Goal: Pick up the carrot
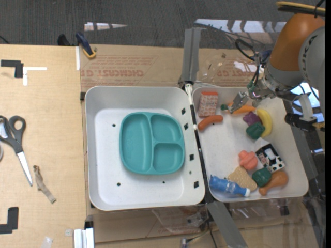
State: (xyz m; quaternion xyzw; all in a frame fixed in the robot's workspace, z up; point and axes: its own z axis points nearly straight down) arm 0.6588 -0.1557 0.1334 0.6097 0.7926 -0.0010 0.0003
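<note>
Overhead, we see the grey metal two-finger gripper [239,103] reaching in from the right under the arm's orange band [289,40], low over the far part of the right-hand shallow white bin [297,161]. Its fingers look close together, but we cannot tell whether they are parted or closed, and we see nothing clearly caught between them. Their tips sit just beside, perhaps touching, the small orange carrot with a green top [242,109], which lies near the bin's far wall, pointing roughly left to right.

Around the carrot we find a pink-and-white carton [208,103] to its left, a red-orange sausage [210,121] nearer and to the left, and a purple bunch of grapes [252,119], a yellow banana [265,121] and a dark green vegetable [254,132] to its right. Along the bin's near side lie a pink piece [248,160], a black-and-white patterned block [270,157], a tan slice of bread [242,177], a second green piece [261,176], a brown drumstick [274,182] and a blue-and-white bottle [228,186].

We see the left-hand white bin [101,154] holding a teal three-compartment plate [152,143]. On the wooden bench [41,118], well to the left, rest grey-handled scissors [16,143].
</note>
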